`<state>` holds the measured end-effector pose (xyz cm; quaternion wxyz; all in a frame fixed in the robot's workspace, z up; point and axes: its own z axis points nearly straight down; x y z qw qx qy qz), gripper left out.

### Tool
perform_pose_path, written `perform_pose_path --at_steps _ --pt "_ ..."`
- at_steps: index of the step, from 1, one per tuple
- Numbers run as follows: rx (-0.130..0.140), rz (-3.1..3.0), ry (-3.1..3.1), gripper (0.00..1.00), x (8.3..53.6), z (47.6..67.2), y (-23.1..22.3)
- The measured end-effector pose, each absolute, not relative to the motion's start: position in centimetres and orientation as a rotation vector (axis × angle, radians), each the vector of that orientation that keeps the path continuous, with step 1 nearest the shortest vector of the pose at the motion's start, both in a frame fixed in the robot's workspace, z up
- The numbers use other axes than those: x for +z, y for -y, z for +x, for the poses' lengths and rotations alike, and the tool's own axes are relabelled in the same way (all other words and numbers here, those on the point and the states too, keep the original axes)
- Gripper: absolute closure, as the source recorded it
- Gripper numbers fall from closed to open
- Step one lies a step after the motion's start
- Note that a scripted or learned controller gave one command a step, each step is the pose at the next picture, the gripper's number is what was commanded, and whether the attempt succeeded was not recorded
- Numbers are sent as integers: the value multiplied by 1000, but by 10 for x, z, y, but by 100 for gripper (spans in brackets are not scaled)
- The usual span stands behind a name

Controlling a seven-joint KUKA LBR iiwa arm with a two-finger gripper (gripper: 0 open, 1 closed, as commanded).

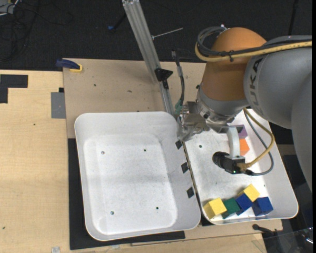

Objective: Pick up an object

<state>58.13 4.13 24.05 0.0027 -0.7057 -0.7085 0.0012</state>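
The gripper (189, 124) is a lump of grey metal sitting low over the seam where the two bins meet, at the far corner of the right bin (284, 191). Honestly can't tell how wide it's open or whether it's got anything, it's too cluttered from this angle. Right above it is the fat, glossy orange band (229, 70), then the smooth grey arm (284, 83) heading off to the right.

The stuff to grab is all in the right bin. A purple piece (242, 132) and an orange piece (244, 145) lie just beside the wrist, half hidden. Bunched in the near corner, well apart from the gripper, are chunky matte blocks: a yellow cube (217, 207), a green block (231, 205), a blue cube (244, 201), a second yellow cube (251, 192) and a dark blue cube (262, 205), packed so they touch.

The left bin (89, 125) is shallow white plastic with rounded corners and a faintly speckled floor. Behind it a ribbed aluminium rail (142, 38) leans over the pale wooden bench (26, 157).
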Motion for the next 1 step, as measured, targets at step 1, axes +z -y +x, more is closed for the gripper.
perform_pose_path --at_steps 1 --pt "4 -2211 2223 100 245 563 -98"
